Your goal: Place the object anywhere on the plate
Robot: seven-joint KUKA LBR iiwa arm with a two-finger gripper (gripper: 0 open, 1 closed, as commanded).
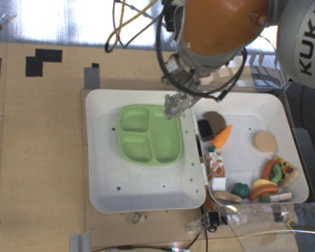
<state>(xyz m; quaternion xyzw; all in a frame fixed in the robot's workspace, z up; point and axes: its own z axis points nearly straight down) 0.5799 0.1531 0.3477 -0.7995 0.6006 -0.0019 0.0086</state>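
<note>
surface [37, 156]: tan board, carries two shallow white bins side by side.
right bin, near end [299, 196]: you see a cluster of toy food there, a green piece [242, 189], a hot dog [264, 189], a red-and-green piece [273, 170], and a small carton [217, 168] by the divider.
right bin, middle: round tan disc [265, 141] lies alone; carrot [222, 136] is touching a dark brown round piece [215, 121] near the divider.
left bin [102, 156]: green three-compartment plate [147, 134] sits in its far half.
gripper [174, 107]: hangs over the plate's far right corner, just beside the divider; you can't tell if the tips are spread or pinched, too blurred.
arm [220, 14]: orange band and grey body above the bins' far edge.
</note>
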